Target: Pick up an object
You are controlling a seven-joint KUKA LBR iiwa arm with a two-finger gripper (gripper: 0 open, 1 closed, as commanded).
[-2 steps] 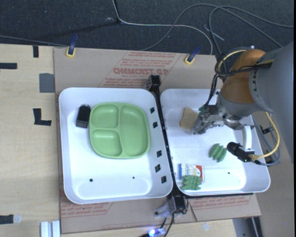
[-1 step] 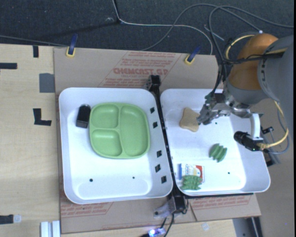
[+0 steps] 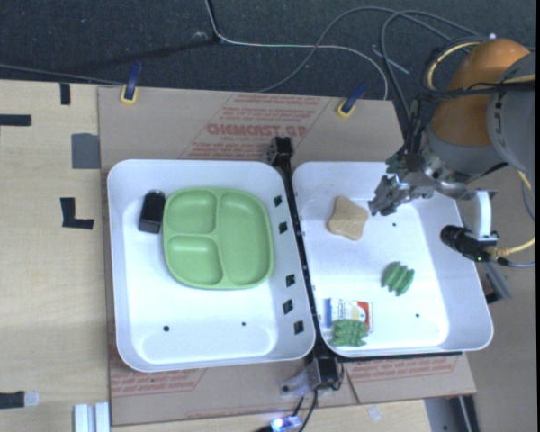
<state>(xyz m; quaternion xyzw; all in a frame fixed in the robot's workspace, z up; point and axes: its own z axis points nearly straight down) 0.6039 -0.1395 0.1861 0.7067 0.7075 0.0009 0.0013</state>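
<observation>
We see a pale green divided plate (image 3: pixel 219 238), a tan sponge (image 3: pixel 347 218), and white bins (image 3: pixel 135 331).

The arm (image 3: pixel 486 106) is cut off by the right edge of the view, and the gripper (image 3: pixel 384 198), low over the right bin's (image 3: pixel 450 331) far right part, is too small and dark to tell how its fingers stand. At that bin's near left corner a green thing (image 3: pixel 349 333) covers the lower part of a small printed packet (image 3: pixel 349 312), whose print is too small to read.
</observation>
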